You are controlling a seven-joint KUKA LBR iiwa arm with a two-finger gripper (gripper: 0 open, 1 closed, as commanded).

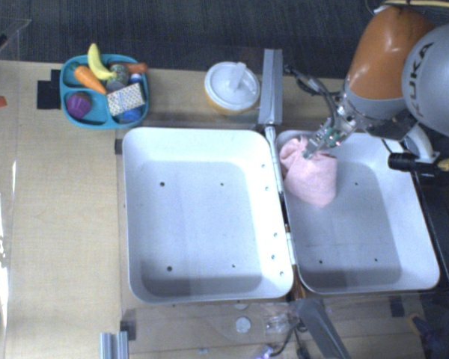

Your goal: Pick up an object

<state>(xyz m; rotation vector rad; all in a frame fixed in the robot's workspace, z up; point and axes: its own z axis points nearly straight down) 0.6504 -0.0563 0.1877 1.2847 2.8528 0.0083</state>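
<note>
A crumpled pink cloth [308, 174] lies in the right bin [374, 268], against its upper left wall. My gripper [314, 146] reaches down from the right and its tip sits at the cloth's upper edge, touching or just above it. The fingers are small and blurred against the cloth.
The left bin [202, 215] stands beside the right one, a metal divider [270, 88] behind their join. A blue tray [105, 90] of toy food sits at the back left, a white lidded cup [233, 86] behind the left bin. The grey and orange arm [404, 58] fills the upper right.
</note>
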